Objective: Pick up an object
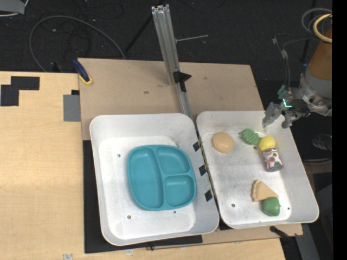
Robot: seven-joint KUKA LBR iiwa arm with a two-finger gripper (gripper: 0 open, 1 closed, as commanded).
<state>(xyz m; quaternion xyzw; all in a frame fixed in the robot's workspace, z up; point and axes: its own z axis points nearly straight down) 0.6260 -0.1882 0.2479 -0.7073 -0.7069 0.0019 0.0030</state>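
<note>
Bins [108,145] sit on a tan bench [217,85] over dark floor; hand [278,116] hangs spread, holding nothing.

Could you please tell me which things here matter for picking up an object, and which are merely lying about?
For the job:
gripper, open, above the right bin's far edge
beige bun
green ridged piece
lemon
small can
tan wedge
green pepper
right bin

Lying about:
teal divided plate
left bin
metal post
</note>
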